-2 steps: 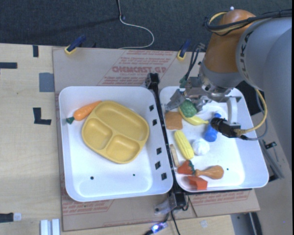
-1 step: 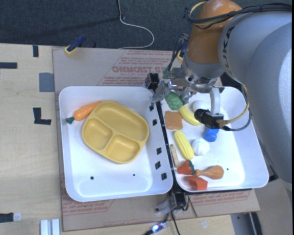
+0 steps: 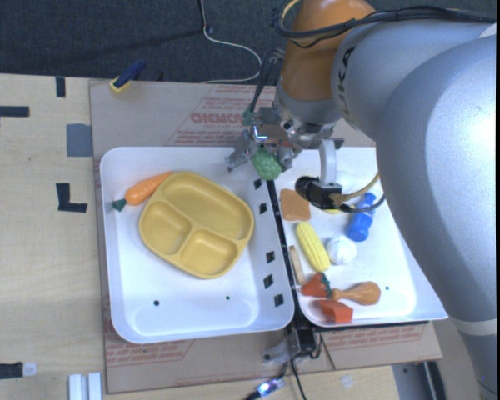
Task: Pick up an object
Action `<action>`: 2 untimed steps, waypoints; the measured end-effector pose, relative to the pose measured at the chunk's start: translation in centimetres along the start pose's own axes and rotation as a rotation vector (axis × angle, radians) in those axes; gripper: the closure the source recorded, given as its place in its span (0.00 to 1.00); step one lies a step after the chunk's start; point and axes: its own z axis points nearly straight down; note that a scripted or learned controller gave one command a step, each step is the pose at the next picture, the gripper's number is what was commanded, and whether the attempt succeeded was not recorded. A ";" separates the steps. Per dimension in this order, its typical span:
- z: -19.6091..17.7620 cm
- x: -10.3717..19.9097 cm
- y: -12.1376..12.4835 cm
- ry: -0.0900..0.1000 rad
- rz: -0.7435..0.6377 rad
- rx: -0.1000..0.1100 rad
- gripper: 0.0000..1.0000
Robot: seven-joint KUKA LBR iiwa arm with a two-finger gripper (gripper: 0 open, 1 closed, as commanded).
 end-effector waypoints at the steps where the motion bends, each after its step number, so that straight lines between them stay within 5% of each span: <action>1: -2.1 1.3 0.2 0.001 0.002 -0.001 1.00; 2: -0.2 1.3 0.8 -0.002 0.004 0.002 1.00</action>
